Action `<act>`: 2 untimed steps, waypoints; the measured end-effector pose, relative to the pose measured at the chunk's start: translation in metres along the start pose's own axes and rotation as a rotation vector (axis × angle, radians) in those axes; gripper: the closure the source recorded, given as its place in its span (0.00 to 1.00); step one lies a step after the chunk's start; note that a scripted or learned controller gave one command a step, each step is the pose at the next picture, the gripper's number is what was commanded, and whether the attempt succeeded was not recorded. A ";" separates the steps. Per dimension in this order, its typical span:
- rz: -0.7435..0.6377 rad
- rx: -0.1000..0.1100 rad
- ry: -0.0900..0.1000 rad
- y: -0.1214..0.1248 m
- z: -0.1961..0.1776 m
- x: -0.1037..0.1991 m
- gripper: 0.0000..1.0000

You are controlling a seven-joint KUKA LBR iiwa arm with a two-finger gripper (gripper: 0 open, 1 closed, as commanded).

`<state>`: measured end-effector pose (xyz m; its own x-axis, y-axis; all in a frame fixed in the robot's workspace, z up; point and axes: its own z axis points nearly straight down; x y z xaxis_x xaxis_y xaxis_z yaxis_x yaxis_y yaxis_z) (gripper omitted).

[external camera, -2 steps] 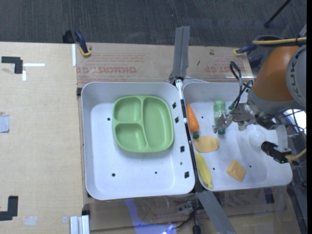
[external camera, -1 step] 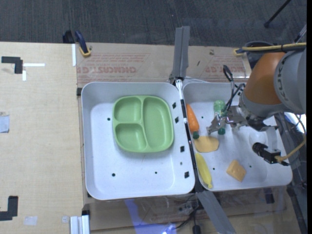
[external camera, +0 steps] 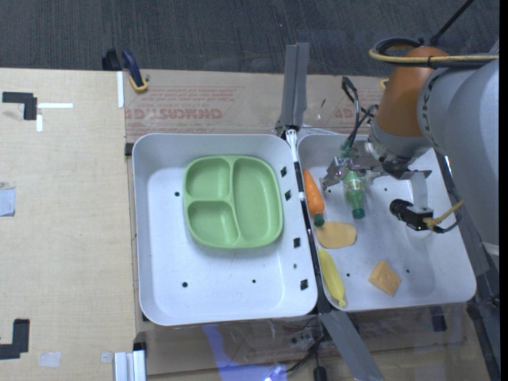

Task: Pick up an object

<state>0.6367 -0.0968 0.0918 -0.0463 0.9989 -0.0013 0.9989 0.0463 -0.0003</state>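
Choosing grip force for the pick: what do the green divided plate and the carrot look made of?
Green divided plate: probably moulded plastic, judging by its uniform pastel colour, rounded dividers and soft sheen. Carrot: likely a plastic toy, with smooth, even orange and a green tip; hardness can't be told.

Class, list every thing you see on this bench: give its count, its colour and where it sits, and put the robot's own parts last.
Bins: two, white, side by side on the bench.
Plate: one, green, three compartments, in the left bin.
Carrot: one, orange, right bin, by the dividing wall.
Bottle: one, green, right bin, under the claw.
Banana: one, yellow, right bin's near left corner.
Flat round piece: one, yellow, right bin's middle.
Wedge: one, orange-tan, right bin's near side.
Clamp: one, blue and yellow, bench's far edge.
Arm: one, grey with orange band.
Claw: one, over the bottle.
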 end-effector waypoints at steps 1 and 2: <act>-0.003 0.000 -0.002 0.000 -0.009 0.000 1.00; 0.008 0.000 -0.001 0.024 -0.100 0.029 1.00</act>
<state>0.6591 -0.0670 0.1919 -0.0385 0.9993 -0.0021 0.9993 0.0385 0.0002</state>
